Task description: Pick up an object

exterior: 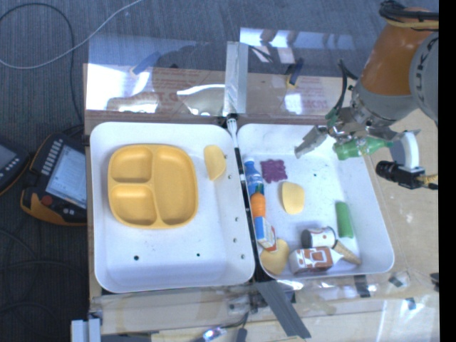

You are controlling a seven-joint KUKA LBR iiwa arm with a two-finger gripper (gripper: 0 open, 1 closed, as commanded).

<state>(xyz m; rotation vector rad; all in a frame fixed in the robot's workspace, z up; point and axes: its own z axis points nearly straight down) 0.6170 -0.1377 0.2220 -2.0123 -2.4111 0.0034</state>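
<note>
The end effector hangs over the right bin's 1 o'clock corner, whether released or clenched I cannot tell. The nearest object, a purple piece, lies at its 8 o'clock; a straight descent would likely meet bare floor, or graze the wall.

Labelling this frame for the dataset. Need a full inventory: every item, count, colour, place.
divided plate: 1, yellow, left bin
yellow oval piece: 1, left bin, against its right wall
purple piece: 1, right bin, upper middle
pale yellow piece: 1, right bin, centre
tube: 1, blue, white and orange, along right bin's left wall
green stick: 1, right bin, right side
small carton: 1, red and white, right bin, front
small brown and white item: 1, just behind carton
tan rounded piece: 1, right bin, front left corner
bins: 2, white, side by side
handheld pendant: 1, orange and black, floor left of bench
gripper: 1, grey, above right bin's back edge
</note>
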